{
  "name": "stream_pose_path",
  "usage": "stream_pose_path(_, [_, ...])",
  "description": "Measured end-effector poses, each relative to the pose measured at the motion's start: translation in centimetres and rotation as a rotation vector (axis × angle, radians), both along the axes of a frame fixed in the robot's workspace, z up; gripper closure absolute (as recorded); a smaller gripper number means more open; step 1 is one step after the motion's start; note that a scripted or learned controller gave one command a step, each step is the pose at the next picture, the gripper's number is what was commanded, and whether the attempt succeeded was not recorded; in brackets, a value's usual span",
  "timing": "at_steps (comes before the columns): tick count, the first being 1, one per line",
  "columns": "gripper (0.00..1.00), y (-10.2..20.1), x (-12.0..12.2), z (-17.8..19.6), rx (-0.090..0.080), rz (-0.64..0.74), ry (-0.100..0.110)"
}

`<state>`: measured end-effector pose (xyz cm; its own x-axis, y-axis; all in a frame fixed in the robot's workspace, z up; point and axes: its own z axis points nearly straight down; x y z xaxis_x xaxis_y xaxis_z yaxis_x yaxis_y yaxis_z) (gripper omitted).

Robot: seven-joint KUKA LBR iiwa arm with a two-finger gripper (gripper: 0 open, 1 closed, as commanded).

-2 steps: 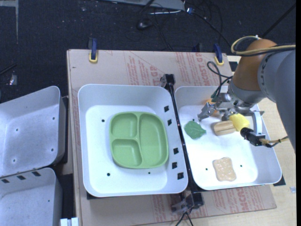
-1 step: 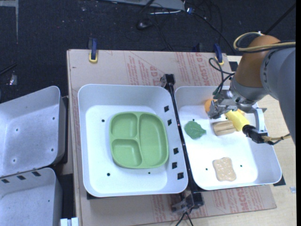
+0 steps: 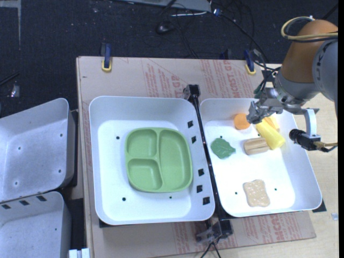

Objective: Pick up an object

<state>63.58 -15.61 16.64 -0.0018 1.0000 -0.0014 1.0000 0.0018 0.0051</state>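
We take the yellow block as the likeliest target: it lies in the right bin, near that bin's far right part, with its long axis running from upper left to lower right. The gripper sits right at the block's upper-left end, just above or touching it, so the block stretches away from the fingers toward the lower right. We cannot tell whether the fingers are apart or together, as the wrist hides them. Just left of the gripper lies an orange ball, and a tan cylinder lies just beside the block's lower side. Further out are a green lump and a beige slice. The left bin holds a green divided tray. The worktop carries red printing, perhaps a repeated brand name, too faint for us to read.
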Motion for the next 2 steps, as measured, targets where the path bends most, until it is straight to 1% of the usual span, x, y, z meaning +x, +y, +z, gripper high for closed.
stream_pose_path(1, [1.00,0.3,-0.1,4.4,0.000,0.001,0.000])
stream_pose_path(2, [1.00,0.7,0.5,8.6,0.000,0.001,0.004])
